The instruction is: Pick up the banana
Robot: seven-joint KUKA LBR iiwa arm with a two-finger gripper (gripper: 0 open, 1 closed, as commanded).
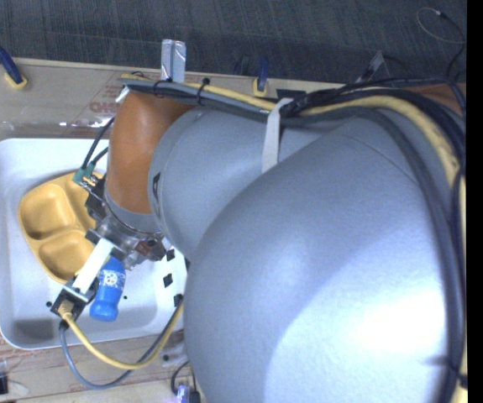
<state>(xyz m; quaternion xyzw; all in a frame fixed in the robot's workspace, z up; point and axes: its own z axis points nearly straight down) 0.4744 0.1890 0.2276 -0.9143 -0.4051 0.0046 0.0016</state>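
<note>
Banana (49, 225), as best I can judge, is the yellow lump in the bin (6, 166) at the left of the frame. It looks broad and two-lobed with shallow hollows, smooth and glossy, more dish than fruit. The gripper (98, 210) hangs at its right edge, beneath the arm (308, 250); how wide it stands I cannot tell. To grip well, it should centre over one lobe, straddle a rim, and keep clear of the blue bottle (107, 294) just below.
</note>
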